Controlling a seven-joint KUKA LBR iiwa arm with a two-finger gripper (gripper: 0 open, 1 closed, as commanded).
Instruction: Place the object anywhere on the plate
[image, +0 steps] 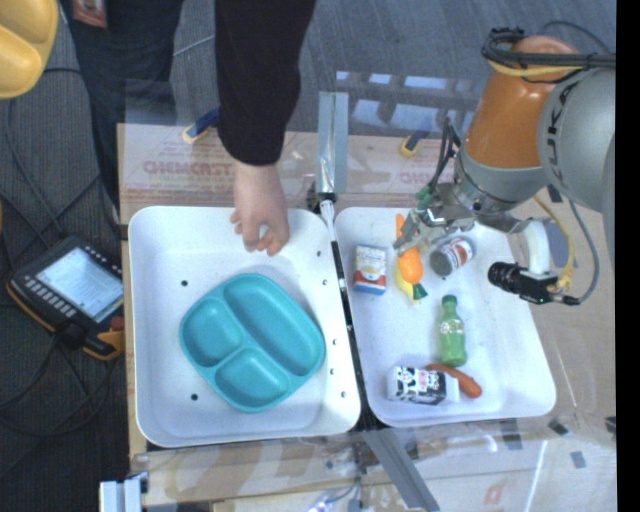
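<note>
**Right bin: gripper over the orange item, plate waiting left**

Your two-finger gripper hangs at the far end of the right white bin; you cannot tell from this slant how its fingers stand. Just beneath sits the small orange toy with a green tip, judged the likely pick. Come down squarely, close across its narrow side, lift clear of the bin walls, then carry left to the teal three-compartment plastic plate in the left white bin.

Count, right bin:
- one small carton
- one grey can
- one green bottle
- one black-and-white carton
- one orange carrot-like piece

A person's hand rests in the left bin, far of the plate; mind it.
</note>
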